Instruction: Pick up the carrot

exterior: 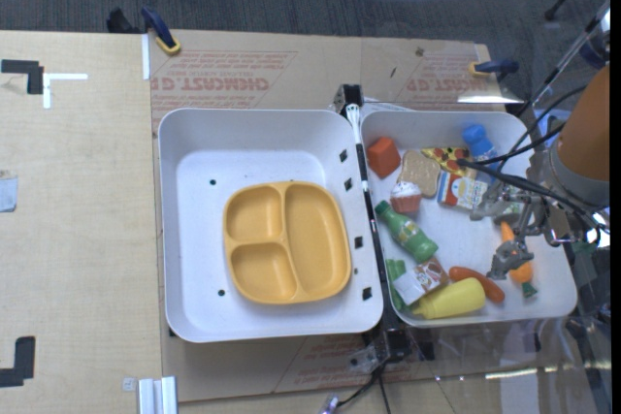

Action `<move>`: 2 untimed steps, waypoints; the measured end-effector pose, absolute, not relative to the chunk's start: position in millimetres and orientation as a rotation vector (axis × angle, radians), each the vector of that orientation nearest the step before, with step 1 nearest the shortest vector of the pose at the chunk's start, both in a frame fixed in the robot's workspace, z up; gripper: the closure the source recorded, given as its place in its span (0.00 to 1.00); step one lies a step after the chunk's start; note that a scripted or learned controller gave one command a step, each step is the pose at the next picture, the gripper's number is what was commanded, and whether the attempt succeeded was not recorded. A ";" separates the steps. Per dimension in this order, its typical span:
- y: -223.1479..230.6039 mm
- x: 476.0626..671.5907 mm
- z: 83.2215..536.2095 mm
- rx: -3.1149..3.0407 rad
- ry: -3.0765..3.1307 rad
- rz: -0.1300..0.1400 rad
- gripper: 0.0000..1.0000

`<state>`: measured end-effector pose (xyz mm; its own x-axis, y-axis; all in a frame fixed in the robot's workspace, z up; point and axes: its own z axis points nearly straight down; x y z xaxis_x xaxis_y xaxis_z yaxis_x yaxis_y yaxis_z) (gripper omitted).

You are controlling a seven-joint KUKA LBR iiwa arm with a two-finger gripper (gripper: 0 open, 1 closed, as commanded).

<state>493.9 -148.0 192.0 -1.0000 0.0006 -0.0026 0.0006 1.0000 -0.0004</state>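
The carrot (524,273) is a small orange piece lying near the right wall of the right bin (558,301). Another orange bit shows just up-left of it, and the part between them is hidden by my gripper (512,255). The gripper hangs low in the bin, directly over the carrot, at the end of the grey arm with its orange band (587,136). Cables cross in front of the wrist and blur its outline.
Crowded in the right bin are a red-orange pepper (477,279), a yellow banana (451,300), a green bottle (408,233), a cupcake (406,199), a bread slice (419,172), a red block (383,155), a can (466,192) and a blue item (476,139). The left bin (184,208) holds a yellow divided plate (287,240).
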 end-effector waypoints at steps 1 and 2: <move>-195.7 517.9 92.3 -0.084 3.136 -0.001 0.00; -194.2 521.1 102.4 -0.092 3.130 -0.004 1.00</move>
<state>521.1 -194.2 102.4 -0.9982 -0.0586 -0.0103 -0.0585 0.9983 -0.0028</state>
